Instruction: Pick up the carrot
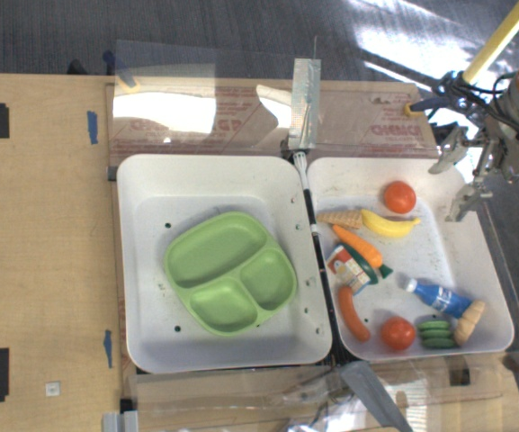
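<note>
Lowest in frame, a tomato (398,333) sits below the carrot (361,246) in the right bin (493,273); the pincer (471,180), upper right, hangs spread, holding nothing.

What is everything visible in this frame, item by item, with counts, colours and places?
Bins: 2, white, side by side on the bench.
Divided plate: 1, green, left bin.
Carrot: 1, orange with green top, middle of right bin.
Banana: 1, yellow, right bin, upper part.
Tomatoes: 2, red, one above the banana, one at the near edge.
Ice cream cone: 1, tan, by the divider.
Sausage: 1, orange-red, near left of right bin.
Bottle: 1, blue, right side.
Green ridged item: 1, near right corner.
Gripper: 1, grey, above the right bin's far right corner.
</note>
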Controlling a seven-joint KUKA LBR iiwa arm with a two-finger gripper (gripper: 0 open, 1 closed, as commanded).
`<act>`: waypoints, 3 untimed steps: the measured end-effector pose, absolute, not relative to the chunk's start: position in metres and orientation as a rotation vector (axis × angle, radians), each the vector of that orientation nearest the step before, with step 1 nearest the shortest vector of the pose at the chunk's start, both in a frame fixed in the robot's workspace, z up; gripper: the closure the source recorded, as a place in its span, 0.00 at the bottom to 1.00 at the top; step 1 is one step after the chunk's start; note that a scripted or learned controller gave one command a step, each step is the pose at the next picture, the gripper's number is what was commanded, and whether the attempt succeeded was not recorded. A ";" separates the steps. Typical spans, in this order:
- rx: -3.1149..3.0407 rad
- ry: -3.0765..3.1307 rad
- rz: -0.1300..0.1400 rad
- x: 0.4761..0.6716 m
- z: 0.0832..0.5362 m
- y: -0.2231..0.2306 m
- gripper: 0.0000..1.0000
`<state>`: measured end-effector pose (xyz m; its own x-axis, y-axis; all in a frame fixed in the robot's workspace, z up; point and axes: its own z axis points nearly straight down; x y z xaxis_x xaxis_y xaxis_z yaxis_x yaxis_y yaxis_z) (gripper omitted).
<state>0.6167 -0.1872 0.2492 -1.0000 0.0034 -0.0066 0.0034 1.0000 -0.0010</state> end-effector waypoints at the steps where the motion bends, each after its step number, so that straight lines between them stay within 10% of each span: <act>1: -0.341 3.125 0.007 0.615 0.144 -0.115 0.00; 3: -0.403 3.100 -0.004 0.532 0.091 -0.101 0.00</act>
<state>0.5317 -0.1011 0.0908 -0.9666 -0.2557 -0.0154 -0.2557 0.9667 -0.0043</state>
